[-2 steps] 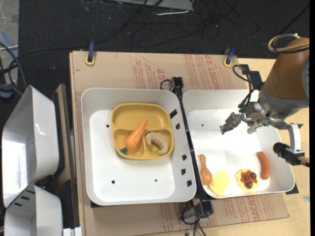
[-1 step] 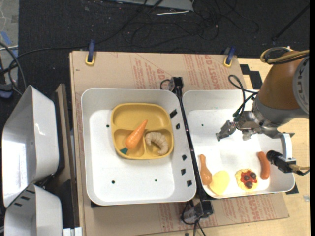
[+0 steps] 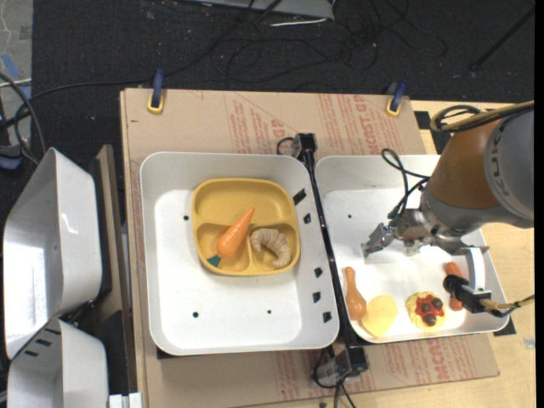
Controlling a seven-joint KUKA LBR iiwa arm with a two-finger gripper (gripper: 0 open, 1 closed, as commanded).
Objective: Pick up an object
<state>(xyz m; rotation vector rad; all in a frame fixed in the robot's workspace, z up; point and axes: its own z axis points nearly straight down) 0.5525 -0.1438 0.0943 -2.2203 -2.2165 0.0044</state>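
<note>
Red print runs across the cardboard sheet (image 3: pixel 255 117) under the bins, upside down from this camera and too broken to read with confidence, and more of it shows along the near edge; two yellow clamps (image 3: pixel 155 100) grip the sheet's far edge. The gripper (image 3: pixel 376 243) sits low over bare floor in the middle of the right bin (image 3: pixel 357 177), and whether it is spread or pressed together cannot be told from this angle; the grey arm (image 3: pixel 476 177) covers the bin's right side. The loose things in that bin lie along its near wall: an orange drumstick-shaped piece (image 3: pixel 353 291), touching it a pale yellow disc (image 3: pixel 382 311), and just beside that a yellow round piece with red and dark toppings (image 3: pixel 425 308). In the left bin (image 3: pixel 170 313) a yellow divided plate (image 3: pixel 212 198) holds a carrot (image 3: pixel 235 232) and a pale shrimp (image 3: pixel 272 245) in separate compartments. White tubs (image 3: pixel 51 228) are cut off at the left; cables (image 3: pixel 255 32) trail over the dark floor.
</note>
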